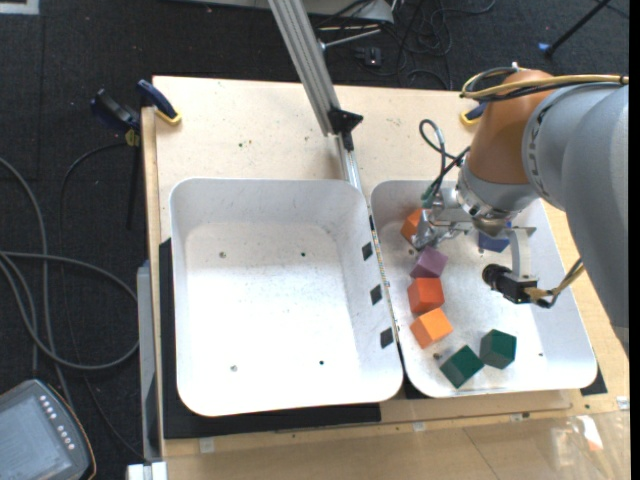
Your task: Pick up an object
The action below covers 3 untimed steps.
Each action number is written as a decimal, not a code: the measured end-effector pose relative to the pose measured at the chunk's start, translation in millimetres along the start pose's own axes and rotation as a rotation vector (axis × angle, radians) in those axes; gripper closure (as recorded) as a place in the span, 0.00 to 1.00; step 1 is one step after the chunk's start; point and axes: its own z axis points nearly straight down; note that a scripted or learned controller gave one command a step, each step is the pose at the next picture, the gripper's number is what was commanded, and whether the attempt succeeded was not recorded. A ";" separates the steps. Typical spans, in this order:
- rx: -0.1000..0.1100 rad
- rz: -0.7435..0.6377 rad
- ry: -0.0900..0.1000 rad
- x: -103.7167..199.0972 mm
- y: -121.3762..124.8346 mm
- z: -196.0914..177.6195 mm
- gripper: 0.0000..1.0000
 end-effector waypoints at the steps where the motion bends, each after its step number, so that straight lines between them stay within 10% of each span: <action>1: -0.005 0.000 -0.001 -7.5 0.6 -46.2 1.00; 3: -0.004 -0.003 -0.001 -12.0 4.2 -121.0 1.00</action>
